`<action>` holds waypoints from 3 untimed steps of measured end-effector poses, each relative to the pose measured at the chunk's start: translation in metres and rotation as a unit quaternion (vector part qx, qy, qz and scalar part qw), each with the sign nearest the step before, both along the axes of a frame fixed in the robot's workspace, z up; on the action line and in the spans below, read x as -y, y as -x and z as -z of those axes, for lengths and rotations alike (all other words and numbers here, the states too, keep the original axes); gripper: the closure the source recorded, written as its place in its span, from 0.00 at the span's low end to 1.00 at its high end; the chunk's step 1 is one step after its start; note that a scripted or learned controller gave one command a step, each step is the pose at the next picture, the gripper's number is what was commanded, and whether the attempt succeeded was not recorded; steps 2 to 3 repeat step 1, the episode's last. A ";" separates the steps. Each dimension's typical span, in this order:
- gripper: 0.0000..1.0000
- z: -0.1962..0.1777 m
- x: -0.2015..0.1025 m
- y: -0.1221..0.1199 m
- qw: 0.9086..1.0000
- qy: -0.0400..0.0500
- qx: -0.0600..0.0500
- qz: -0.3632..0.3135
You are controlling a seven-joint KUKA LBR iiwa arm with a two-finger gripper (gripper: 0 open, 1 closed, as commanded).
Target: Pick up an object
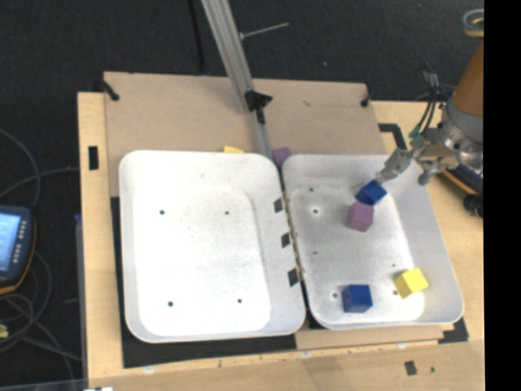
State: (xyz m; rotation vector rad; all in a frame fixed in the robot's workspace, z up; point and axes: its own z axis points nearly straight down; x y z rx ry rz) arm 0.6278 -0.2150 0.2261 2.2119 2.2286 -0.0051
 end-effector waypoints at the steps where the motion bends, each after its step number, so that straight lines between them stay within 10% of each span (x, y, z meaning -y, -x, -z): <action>1: 0.00 0.000 0.000 0.000 1.000 0.000 0.000 0.000; 3: 0.00 0.000 0.000 0.000 1.000 0.000 0.000 0.000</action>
